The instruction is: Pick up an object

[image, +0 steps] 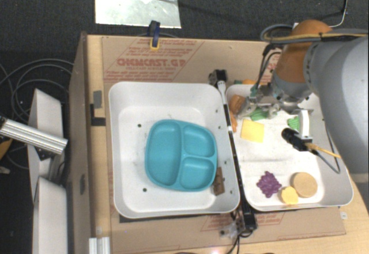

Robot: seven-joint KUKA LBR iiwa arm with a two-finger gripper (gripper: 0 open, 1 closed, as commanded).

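Hanging low over the right bin [277, 158], the gripper [260, 107] sits just beyond the yellow square [252, 131]. It seems lined up on a green piece [266, 113] beneath it, probably the object to pick. Whether its grip is spread or closed cannot be told. Nearer the camera than the yellow square, purple grapes [267, 184] and a tan disc [304, 184] lie loose. A teal plate [180, 155] fills the bin to its left.

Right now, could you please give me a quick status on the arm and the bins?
Gripper low at far end of right bin. Yellow block just beside it, lying flat. Green piece and orange piece close by.
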